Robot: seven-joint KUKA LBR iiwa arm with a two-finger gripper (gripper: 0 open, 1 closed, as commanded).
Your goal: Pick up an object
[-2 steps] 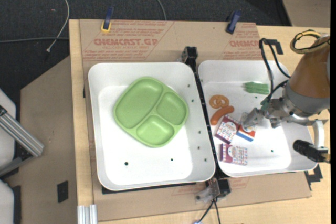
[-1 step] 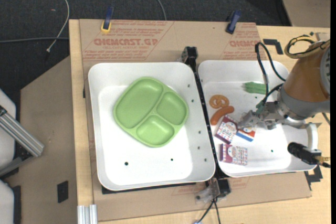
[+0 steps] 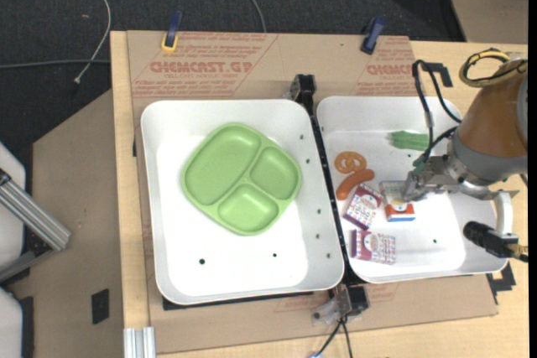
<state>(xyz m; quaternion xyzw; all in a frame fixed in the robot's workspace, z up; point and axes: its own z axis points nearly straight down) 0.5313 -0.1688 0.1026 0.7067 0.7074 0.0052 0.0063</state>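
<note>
Camera view: gripper low in the right bin, just above a small red-and-white packet at six o'clock; its grip can't be told. Nothing looks lifted yet, so the pick remains.

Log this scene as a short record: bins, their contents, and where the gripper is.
left bin: green divided plate
right bin: pretzel, orange sausage, two purple packets, small red-and-white box, green item
gripper: low over the right bin, just above the red-and-white box
arm: reaches in from the right
held object: none seen
</note>
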